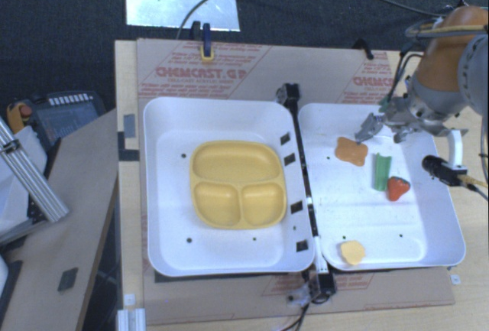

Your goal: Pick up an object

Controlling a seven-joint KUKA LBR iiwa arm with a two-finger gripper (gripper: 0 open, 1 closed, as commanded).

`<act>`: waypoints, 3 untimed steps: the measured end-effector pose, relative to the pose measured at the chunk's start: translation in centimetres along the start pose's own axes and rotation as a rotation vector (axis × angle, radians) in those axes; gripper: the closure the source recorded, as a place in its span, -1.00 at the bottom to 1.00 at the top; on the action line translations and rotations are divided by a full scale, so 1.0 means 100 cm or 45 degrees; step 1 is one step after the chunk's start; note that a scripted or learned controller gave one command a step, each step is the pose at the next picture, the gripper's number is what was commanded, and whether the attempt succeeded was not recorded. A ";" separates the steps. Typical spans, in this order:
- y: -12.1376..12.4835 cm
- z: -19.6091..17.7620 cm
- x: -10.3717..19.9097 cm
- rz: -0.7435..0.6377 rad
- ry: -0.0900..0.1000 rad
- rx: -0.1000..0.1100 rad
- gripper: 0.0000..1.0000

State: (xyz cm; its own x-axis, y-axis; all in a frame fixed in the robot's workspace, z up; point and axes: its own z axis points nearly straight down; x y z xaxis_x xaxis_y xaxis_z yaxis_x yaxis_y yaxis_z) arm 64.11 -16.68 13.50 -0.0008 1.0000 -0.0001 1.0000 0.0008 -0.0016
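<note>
Gripper (372, 128) poised over right bin (435, 245), nothing held.

Fingers are seen slightly apart, with nothing between them, at the bin's upper part. The orange piece (351, 151) is found just below and left of the fingertips, near but apart; its long axis is laid roughly left to right, tilted slightly down to the right. The green stick (381, 172) is set upright in view, further right, the red berry (397, 188) touching its lower end. A yellow piece (352, 251) is noted near the bin's front edge. The orange piece is judged nearest for a grasp.
</note>
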 end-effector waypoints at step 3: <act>0.004 -0.013 0.009 -0.005 -0.001 -0.011 1.00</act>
State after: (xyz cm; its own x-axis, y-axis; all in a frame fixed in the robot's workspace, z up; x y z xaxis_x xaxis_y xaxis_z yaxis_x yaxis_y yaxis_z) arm 64.51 -15.75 14.82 -0.0047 1.0000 -0.0011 1.0000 0.0047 0.0073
